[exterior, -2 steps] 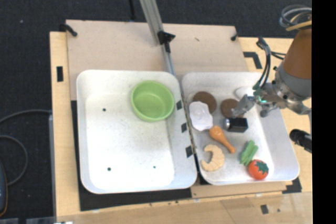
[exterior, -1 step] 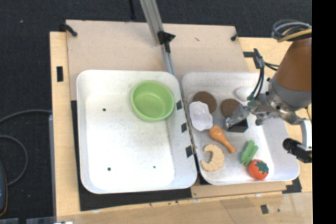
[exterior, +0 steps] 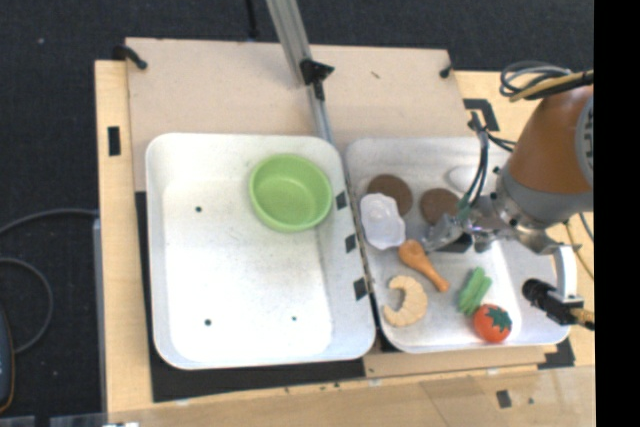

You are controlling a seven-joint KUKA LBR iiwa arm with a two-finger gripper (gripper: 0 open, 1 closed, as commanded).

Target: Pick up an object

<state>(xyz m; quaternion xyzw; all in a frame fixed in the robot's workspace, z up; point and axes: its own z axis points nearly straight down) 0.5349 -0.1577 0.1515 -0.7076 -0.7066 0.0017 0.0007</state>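
The hand (exterior: 452, 237) is hovering low in the right bin (exterior: 400, 153), just above the orange carrot (exterior: 423, 264) and beside a brown disc (exterior: 437, 205); whether it is pinching anything cannot be told. A clear cup (exterior: 382, 220), a croissant (exterior: 406, 300), a green pepper (exterior: 474, 289) and a tomato (exterior: 491, 322) are lying around it. A green bowl (exterior: 290, 193) is sitting in the left bin (exterior: 200, 295).

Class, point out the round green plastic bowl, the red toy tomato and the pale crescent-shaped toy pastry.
Round green plastic bowl (exterior: 290, 193), camera view, inside bottom.
Red toy tomato (exterior: 491, 322), camera view, body.
Pale crescent-shaped toy pastry (exterior: 405, 300), camera view, curved body.
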